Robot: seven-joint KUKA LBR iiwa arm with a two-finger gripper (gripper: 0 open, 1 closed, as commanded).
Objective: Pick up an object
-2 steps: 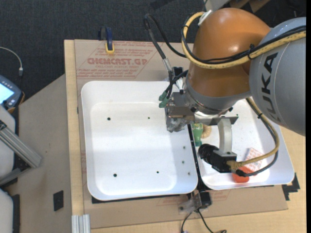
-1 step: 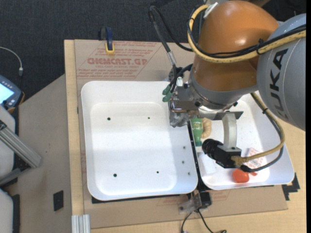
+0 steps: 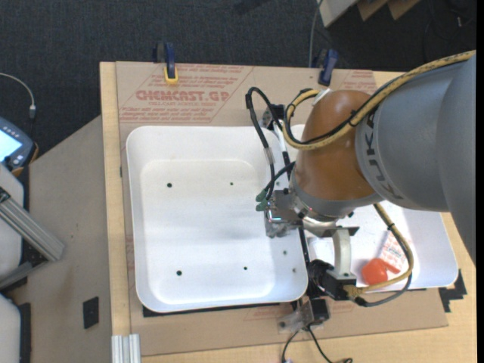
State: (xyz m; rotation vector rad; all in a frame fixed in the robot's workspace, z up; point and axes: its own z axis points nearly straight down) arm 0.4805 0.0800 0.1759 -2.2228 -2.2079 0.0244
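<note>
My gripper hangs mid-frame over the left bin's right edge; whether it is apart or together, I cannot tell. The orange object lies lower right in the right bin. A brown board sits beneath, with dark carpet around it.

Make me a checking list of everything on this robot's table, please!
surface: brown bench bearing two white bins; the left bin has four dark dots on its floor.
job's things: orange object in the right bin, close beside the arm.
clutter: nothing seen.
grippers: gripper over the left bin's right edge, below the arm's orange band.
cables: black cable loops up beside the wrist.
surroundings: dark floor; blue clamps on the bench's far edge; lit screen at left.
</note>
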